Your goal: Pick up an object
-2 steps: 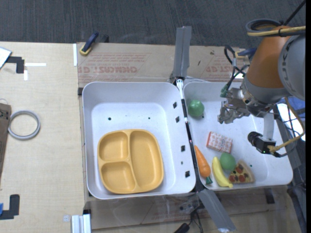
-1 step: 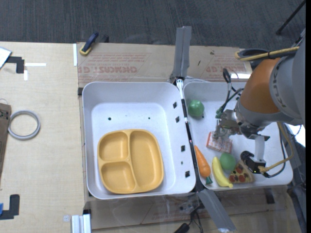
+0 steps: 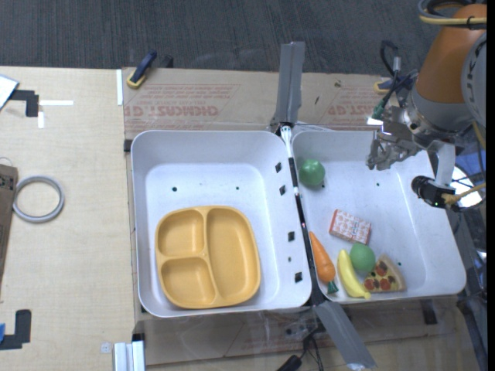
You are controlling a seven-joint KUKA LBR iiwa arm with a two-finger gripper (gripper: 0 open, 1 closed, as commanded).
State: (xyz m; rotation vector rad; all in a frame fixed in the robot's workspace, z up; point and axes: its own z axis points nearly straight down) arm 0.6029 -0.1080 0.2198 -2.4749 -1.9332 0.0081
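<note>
The right bin (image 3: 410, 207) holds a green ball (image 3: 312, 172) near its far left wall. A red-and-white box (image 3: 349, 226) lies mid-bin. At the near edge sit a carrot (image 3: 322, 260), a banana (image 3: 352, 277), a green round fruit (image 3: 362, 255) and a pizza slice (image 3: 384, 277). My gripper (image 3: 380, 159) hangs over the bin's far right corner, well right of the green ball, with nothing seen between its fingers.
The left bin (image 3: 155, 161) holds a yellow divided plate (image 3: 207, 256). A roll of tape (image 3: 36, 199) lies on the bench at left. A blue-and-yellow tool (image 3: 142, 69) rests on the cardboard behind the bins. A grey divider post (image 3: 290, 83) stands between the bins.
</note>
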